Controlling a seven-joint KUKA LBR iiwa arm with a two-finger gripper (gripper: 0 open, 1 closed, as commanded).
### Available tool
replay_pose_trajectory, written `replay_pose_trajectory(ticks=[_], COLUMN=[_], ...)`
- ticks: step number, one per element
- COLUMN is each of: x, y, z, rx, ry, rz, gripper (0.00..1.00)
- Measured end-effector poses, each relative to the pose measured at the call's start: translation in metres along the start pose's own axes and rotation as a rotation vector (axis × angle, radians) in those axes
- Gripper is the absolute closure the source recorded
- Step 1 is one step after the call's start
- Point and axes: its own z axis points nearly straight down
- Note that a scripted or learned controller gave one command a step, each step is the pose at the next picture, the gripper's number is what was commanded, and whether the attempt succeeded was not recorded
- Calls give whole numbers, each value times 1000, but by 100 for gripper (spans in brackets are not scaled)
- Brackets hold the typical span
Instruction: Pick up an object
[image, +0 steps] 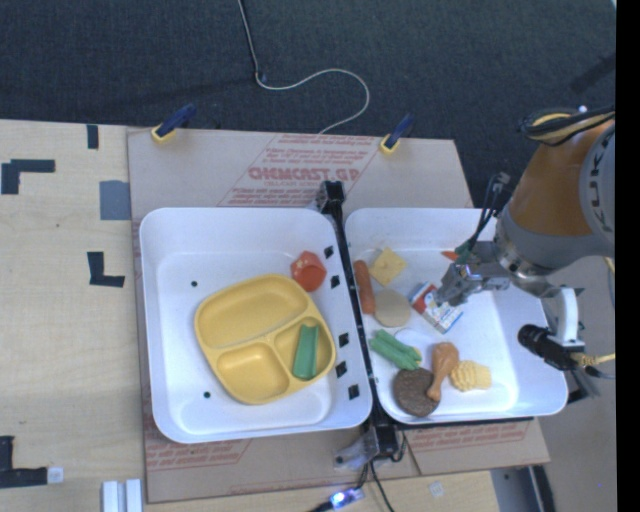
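Down in the right bin (500, 398), end effector (452, 290) poised right over the small red-and-white packet (436, 309), packet lying just below-left beneath it, long axis slanting toward the near right — grip state impossible to tell.

Single fixed overhead camera, tilted obliquely downward at moderate range, framing both white bins (160, 300) side by side on the bench (60, 300), with the arm (560, 190) entering from the right.

Blue clamps (398, 129) on cardboard sheet (290, 170)
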Motion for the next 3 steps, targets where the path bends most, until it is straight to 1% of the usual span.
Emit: replay_pose_trajectory(ticks=[1, 2, 3], x=[1, 57, 116], y=[1, -13, -23], z=[-29, -18, -25], rx=[2, 7, 6], ry=[0, 2, 3], rz=[1, -3, -5], gripper=[100, 100, 100])
